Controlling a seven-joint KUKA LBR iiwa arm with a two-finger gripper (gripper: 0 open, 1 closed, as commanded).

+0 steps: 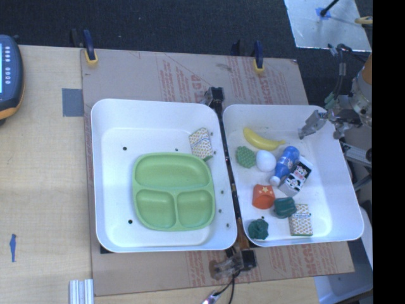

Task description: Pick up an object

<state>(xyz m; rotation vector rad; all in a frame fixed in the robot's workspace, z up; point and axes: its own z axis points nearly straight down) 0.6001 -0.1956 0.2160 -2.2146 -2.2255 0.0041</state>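
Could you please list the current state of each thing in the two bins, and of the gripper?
Two-finger gripper: above the right bin's upper right, holding nothing.
Green three-compartment plastic tray: lying flat in the left bin, nothing in it.
Small patterned carton: in the left bin, beside the tray's upper right corner.
Yellow banana: lying flat in the right bin.
Blue bottle: lying on its side.
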